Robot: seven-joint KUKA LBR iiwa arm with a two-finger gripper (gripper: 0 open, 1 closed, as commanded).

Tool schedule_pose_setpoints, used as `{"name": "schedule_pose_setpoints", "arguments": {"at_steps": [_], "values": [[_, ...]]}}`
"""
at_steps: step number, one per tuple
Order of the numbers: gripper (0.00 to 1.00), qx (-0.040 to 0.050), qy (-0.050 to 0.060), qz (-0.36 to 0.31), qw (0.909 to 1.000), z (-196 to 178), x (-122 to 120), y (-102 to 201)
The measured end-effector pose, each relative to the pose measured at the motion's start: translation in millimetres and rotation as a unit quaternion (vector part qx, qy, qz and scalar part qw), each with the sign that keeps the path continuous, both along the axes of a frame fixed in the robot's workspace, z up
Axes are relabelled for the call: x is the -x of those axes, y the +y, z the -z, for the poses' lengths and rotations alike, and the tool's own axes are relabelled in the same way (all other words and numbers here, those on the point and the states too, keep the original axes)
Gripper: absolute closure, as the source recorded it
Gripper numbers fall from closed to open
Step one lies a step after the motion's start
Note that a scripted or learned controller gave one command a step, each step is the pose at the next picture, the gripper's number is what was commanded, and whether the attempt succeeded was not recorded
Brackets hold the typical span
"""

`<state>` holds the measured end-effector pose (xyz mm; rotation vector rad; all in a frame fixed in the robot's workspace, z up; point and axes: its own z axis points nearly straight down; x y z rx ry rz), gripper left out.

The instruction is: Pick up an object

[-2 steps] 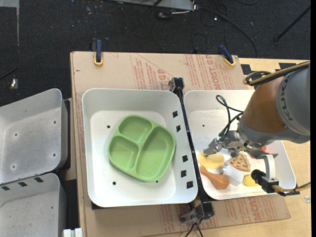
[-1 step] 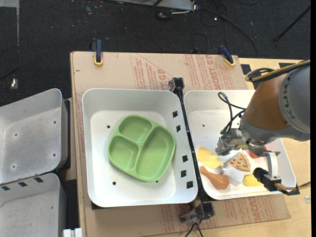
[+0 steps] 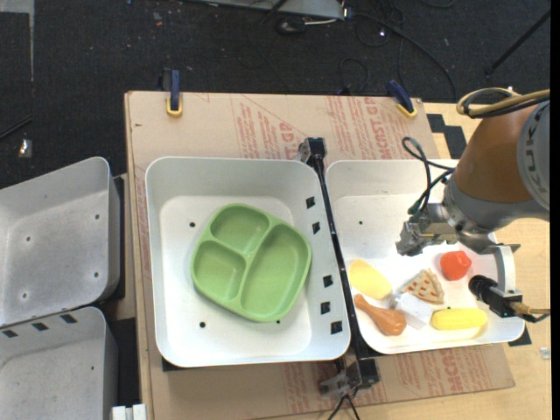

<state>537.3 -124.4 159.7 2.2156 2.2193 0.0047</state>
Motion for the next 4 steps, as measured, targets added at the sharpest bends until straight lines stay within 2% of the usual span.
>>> {"name": "schedule_pose_setpoints", "arguments": {"at_steps": [1,2,4], "values": [[1.0,-0.0001,0.0,0.0,1.0,-53.2,-1.6,-0.3],[1.0,-0.0014,0.002,-0.003,1.0,-61.8,-21.1,52.5],[1.0,-0.0017,0.003,-0.003,1.0,-50.1,-37.1,158.3]]}}
